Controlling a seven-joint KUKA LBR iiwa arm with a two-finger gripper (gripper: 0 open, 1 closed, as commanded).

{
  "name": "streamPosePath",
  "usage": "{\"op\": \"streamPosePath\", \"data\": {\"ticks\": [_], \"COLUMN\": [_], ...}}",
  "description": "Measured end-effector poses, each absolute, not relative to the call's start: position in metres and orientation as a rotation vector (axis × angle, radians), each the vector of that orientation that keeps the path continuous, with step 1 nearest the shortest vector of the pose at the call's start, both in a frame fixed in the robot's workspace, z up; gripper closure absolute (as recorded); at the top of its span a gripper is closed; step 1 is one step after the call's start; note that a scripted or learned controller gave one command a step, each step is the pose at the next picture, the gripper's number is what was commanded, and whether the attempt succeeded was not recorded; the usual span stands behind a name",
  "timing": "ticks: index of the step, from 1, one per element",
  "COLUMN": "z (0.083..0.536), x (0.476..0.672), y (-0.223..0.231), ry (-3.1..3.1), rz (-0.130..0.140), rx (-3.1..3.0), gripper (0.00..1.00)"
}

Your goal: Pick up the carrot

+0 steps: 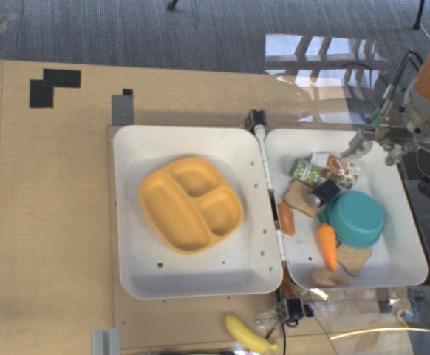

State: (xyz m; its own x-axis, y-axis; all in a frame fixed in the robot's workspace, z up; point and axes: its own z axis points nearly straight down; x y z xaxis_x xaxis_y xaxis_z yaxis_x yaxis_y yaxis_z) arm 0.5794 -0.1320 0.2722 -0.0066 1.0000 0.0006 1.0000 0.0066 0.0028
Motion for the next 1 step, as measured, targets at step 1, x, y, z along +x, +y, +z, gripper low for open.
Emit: {"op": "streamPosePath", "data": {"ticks": [1], "z": [0.1502], "x": [0.5680], "y": [-0.0874], "ry": [2.438], "rz": [-0.004], "rx": [1.997], "gripper": [0.00]}}
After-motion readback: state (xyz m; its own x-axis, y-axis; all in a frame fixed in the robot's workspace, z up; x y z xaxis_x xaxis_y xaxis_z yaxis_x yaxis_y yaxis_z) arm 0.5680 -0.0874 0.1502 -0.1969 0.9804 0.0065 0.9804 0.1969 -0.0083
